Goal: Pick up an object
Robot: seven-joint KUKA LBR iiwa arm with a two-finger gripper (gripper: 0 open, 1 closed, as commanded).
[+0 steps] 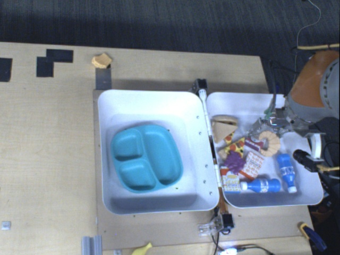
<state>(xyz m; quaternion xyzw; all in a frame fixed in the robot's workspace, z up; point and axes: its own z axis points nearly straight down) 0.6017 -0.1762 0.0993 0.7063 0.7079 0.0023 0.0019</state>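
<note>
Hovering gripper (264, 124) over round tan disc (270, 141), glossy blue bottles (287, 172) nearby.

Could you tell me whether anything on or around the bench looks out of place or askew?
A small tan object lies on the bare bench beyond the left bin, apart from the jumble of items in the right bin. A yellow item also lies on the bench near its front edge. The teal divided tray sits slightly skewed.
</note>
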